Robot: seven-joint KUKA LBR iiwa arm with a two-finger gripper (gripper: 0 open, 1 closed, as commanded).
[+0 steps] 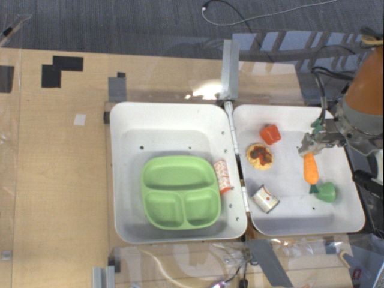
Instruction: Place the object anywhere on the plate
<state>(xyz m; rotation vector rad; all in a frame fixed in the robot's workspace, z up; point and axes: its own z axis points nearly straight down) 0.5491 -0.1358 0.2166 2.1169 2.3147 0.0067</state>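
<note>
**Ana:** White plastic bins, two of them, sit side by side on a pale wooden bench, seen from above at a slant. What is in them?

**Ben:** The left bin (pixel 120 161) holds a green plate (pixel 180 192) with three compartments, and a small red-and-white packet (pixel 222 176) lies touching the plate's right edge. The right bin (pixel 288 218) holds a red block (pixel 270 134), a round toy pizza (pixel 260 156), a small silver can (pixel 264 199) on its side, and a toy carrot (pixel 311 170) with a green top (pixel 324 191).

**Ana:** Where is the arm?

**Ben:** It reaches in from the right, grey with an orange band. The gripper (pixel 313 144) hangs just above the carrot's upper end, near the right bin's far right side. Whether its fingers are apart or together I cannot tell; they blur into the wrist hardware.

**Ana:** So the carrot is the object to move?

**Ben:** Probably, judging by where the gripper is. It lies well apart from the plate, in the other bin.

**Ana:** How would it handle?

**Ben:** It looks like a light, stiff plastic toy, smooth and tapered, so it could slip or roll out of a pinch. I would grip across the thick orange middle, not the narrow tip or the leafy end.
</note>
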